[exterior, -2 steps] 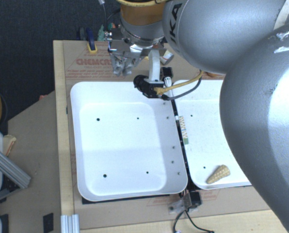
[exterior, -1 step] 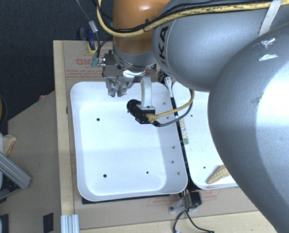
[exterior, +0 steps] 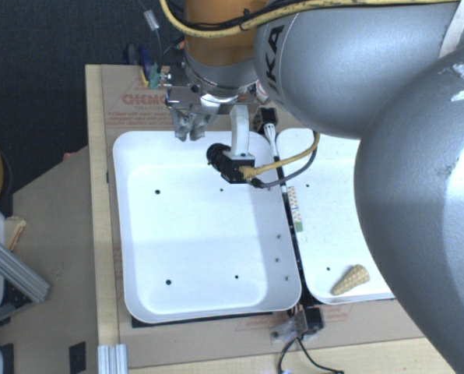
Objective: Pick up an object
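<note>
Right, gripper (exterior: 187,131), jaw state unclear, hangs over left bin's (exterior: 131,209) far rim; cone (exterior: 350,280) lies well off at 4 o'clock, long axis 2-to-8.

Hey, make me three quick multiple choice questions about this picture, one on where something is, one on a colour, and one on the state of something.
1. Where does the cone-shaped object lie?
A. In the left bin
B. In the right bin, near its front edge
C. On the cardboard outside both bins

2. What colour is the band above the arm's wrist?
A. Blue
B. Green
C. Orange

3. How does the gripper stand relative to the cone-shaped object?
A. Far from it, over the back edge of the left bin
B. Touching it
C. Clamped round it

Answers:
1 B, the tan cone rests on the right bin floor by the front rim.
2 C, the band shows orange.
3 A, the gripper hangs at the left bin's rear rim, well apart from the cone.
</note>
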Controlling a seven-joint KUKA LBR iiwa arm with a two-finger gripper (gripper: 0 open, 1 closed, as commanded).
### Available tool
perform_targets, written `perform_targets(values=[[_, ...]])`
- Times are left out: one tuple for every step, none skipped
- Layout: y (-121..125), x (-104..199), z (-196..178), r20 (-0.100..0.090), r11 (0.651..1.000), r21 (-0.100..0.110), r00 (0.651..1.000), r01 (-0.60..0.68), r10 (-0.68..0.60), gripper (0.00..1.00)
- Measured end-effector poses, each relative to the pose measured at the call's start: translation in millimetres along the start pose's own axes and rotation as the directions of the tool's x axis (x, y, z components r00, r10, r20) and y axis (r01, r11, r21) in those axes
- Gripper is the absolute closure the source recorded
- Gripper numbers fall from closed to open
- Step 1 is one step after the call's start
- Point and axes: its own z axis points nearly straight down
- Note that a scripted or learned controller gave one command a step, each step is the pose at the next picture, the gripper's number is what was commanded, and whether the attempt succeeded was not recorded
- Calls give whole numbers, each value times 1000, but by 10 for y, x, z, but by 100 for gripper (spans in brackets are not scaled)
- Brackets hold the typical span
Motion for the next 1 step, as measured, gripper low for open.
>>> perform_targets(values=[[-80, -110, -231, 0, 1000, -1, 1000, -1, 1, 100]])
